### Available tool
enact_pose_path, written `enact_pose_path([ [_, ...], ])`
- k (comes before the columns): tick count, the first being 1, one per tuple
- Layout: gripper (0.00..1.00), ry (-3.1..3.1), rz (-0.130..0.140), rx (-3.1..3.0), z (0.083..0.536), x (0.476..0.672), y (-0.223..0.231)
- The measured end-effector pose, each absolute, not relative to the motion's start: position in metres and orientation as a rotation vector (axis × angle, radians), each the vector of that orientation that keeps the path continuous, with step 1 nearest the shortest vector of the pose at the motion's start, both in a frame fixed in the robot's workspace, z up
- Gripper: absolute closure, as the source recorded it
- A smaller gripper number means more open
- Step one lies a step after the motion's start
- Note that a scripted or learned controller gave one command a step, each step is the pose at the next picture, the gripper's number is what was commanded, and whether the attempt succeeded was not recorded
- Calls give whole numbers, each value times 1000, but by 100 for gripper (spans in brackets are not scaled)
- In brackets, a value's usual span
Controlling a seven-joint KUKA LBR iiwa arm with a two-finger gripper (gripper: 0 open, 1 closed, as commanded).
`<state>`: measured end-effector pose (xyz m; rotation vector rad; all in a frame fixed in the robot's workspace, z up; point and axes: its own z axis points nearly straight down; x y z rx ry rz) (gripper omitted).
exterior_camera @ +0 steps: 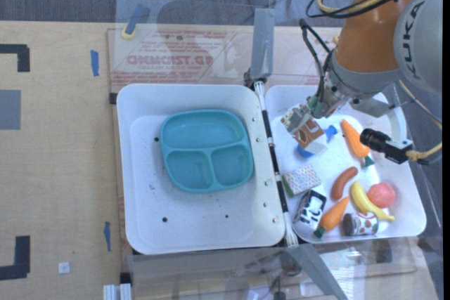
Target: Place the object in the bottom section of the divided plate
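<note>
Turquoise divided plate (207,150) sat bare in the left bin (133,172), all three sections unfilled. Arm's gripper (315,111) hung low over the far-left part of the right bin (411,218), at a small brown-and-white item (303,124); whether it held it, or how it was set, could not be told. Carrots, sausage, banana lay nearer. By my reckoning the pick was unconfirmed, with carry and placing left.

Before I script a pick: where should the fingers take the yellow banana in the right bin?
Grip the yellow banana across its curved middle, coming from above. It lies flat, and the pink ball and small printed can crowd its ends.
</note>
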<state>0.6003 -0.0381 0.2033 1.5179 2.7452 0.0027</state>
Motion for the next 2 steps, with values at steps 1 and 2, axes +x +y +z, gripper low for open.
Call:
enact_pose_path([
  [1,100,2678,3,1637,215,607,44],
  [2,0,2678,3,1635,216,607,44],
])
